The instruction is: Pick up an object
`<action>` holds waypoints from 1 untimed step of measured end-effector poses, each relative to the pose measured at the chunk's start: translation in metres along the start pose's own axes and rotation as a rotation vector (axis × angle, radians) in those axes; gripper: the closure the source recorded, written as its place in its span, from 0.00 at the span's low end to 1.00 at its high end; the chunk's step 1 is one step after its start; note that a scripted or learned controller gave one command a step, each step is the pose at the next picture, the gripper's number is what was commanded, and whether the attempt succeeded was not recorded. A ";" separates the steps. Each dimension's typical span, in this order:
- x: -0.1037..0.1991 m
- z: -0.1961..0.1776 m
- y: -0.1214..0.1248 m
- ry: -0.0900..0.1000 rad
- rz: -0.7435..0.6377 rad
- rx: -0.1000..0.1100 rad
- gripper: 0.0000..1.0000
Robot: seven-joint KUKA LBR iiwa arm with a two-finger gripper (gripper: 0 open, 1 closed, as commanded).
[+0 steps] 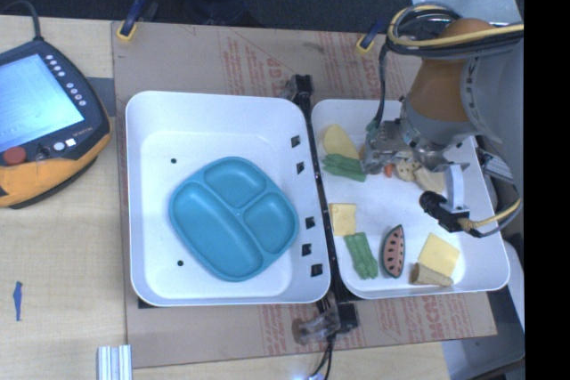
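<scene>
The right bin [481,276] holds several toy foods: a yellow rounded piece [338,141], a green bean pod [343,166], a yellow square [343,218], a green pickle [361,254], a watermelon slice [393,250] and a cheese wedge [437,258]. My gripper [389,153] is down in the far part of this bin, just right of the bean pod, over a small red and tan clutter. The wrist hides its fingers.
The left bin [147,147] bears a blue divided plate [233,216]. A teach pendant [40,125] lies on the bench at far left. Black clamps [303,89] join the bins along the middle. The arm's grey body [463,93] covers the right bin's far right corner.
</scene>
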State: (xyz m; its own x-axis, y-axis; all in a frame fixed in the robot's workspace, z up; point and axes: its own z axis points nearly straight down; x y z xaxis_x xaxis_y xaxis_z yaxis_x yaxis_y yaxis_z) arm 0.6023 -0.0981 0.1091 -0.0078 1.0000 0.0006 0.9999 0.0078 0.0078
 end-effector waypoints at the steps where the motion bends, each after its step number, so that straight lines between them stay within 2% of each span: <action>1: -0.030 -0.128 -0.064 -0.003 0.009 0.000 1.00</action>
State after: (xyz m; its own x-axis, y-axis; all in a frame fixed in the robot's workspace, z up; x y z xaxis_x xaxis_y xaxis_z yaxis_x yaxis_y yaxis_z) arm 0.5372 -0.1289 0.2367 0.0010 1.0000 -0.0027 1.0000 -0.0010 0.0073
